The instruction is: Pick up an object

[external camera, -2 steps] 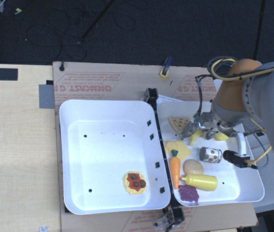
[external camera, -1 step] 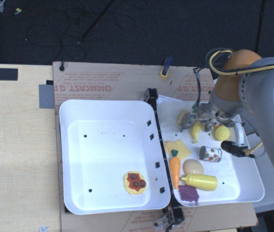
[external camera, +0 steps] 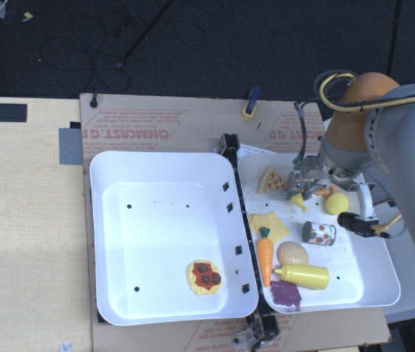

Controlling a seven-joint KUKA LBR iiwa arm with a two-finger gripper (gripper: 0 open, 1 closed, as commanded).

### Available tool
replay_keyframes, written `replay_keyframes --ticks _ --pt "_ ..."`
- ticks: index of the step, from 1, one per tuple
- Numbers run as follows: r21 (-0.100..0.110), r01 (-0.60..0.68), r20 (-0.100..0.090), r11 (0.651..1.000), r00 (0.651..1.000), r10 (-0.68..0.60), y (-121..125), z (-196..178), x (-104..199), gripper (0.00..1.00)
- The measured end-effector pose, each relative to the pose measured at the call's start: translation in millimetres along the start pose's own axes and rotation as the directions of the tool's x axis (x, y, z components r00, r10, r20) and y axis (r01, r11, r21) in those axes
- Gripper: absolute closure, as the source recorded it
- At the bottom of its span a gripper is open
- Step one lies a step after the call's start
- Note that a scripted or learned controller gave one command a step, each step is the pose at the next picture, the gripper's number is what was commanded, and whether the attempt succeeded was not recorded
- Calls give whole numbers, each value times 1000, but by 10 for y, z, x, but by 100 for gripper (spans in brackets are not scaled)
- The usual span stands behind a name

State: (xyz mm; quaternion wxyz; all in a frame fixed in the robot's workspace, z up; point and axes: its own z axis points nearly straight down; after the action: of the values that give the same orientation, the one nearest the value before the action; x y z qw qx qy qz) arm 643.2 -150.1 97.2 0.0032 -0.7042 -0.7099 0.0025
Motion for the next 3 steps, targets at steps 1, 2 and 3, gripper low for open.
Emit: replay_keyframes --ticks 1,2,3 --pt "-1 -11 -1 1000 1000 11 -309 111 118 100" --pt "-19 1 -1 1000 1000 -1 44 -980 932 100" --pt "-3 -3 -3 1000 1000 3 -689 -1267 1424 100"
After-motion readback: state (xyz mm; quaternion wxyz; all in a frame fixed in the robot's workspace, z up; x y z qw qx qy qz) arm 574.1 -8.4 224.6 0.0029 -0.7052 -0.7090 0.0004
